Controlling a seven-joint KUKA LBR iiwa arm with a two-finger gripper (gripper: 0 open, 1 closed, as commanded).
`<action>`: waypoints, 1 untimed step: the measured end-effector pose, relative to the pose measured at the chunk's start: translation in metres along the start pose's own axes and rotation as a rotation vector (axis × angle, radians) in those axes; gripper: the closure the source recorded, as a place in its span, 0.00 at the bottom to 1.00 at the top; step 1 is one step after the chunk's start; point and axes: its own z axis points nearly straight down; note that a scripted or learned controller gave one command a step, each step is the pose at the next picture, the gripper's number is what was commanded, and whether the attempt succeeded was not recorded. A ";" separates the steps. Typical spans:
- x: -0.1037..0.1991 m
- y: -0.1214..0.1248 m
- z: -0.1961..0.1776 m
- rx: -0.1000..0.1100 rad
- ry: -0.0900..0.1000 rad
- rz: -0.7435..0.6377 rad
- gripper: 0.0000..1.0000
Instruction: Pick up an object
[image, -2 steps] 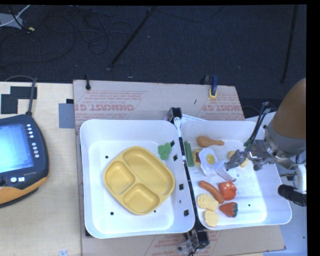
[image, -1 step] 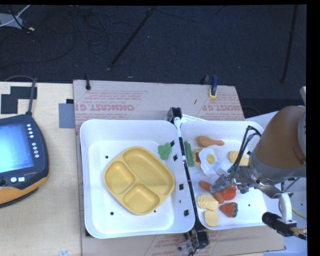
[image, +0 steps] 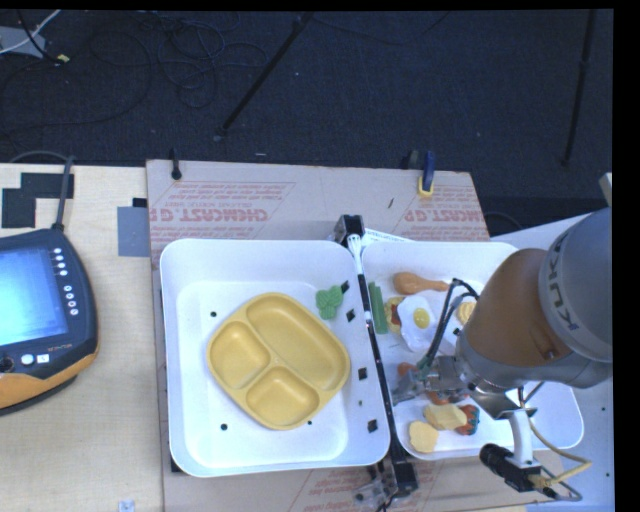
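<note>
The arm (image: 540, 320) hangs over the right bin (image: 560, 440), its gripper (image: 425, 378) near the bin's left edge; I cannot tell the grip. A yellow plate (image: 278, 360) lies mid left bin (image: 190, 300).

Toy foods lie jumbled in the right bin (image: 470, 250): a fried egg (image: 417, 322) (flat), a drumstick (image: 415, 284), yellow pieces (image: 436, 424).

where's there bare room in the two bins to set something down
The left white bin has bare floor on every side of the yellow three-compartment tray, widest along its left and bottom walls; a small green toy sits at the tray's upper right. The right white bin is crowded: toy food near the divider, the grey arm over the rest.
</note>
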 end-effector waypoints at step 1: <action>0.000 0.000 -0.011 0.002 0.003 0.005 1.00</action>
